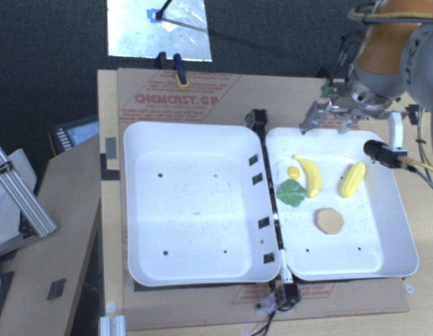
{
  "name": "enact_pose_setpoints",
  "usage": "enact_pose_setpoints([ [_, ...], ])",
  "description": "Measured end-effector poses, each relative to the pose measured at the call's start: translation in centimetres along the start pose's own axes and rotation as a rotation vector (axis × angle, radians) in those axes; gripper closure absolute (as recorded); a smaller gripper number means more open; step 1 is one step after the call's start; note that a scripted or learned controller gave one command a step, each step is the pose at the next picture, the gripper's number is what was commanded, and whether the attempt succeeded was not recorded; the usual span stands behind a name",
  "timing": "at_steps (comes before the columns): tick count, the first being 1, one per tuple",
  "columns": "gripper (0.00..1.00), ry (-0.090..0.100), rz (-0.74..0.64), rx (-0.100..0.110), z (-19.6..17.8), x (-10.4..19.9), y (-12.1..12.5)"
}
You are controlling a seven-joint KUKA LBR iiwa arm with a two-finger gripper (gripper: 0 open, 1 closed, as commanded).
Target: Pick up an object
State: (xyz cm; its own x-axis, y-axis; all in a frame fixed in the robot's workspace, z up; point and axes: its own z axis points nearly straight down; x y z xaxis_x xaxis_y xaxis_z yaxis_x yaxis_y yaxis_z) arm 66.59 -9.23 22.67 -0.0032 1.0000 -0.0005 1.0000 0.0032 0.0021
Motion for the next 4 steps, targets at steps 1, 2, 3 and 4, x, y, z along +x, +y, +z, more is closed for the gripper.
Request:
enact_pose_setpoints([
  [1,0.00,0.002,0.000,0.005,-0.4,3.7,-8.0],
  [2,0.00,0.004,-0.001,0.011,3.8,7.7,-15.4],
  [3,0.00,-0.003,0.006,-0.010,-5.6,2.5,-14.4],
  [4,1.00,0.000,-0.001,-0.004,-6.2,2.9,-14.4],
])
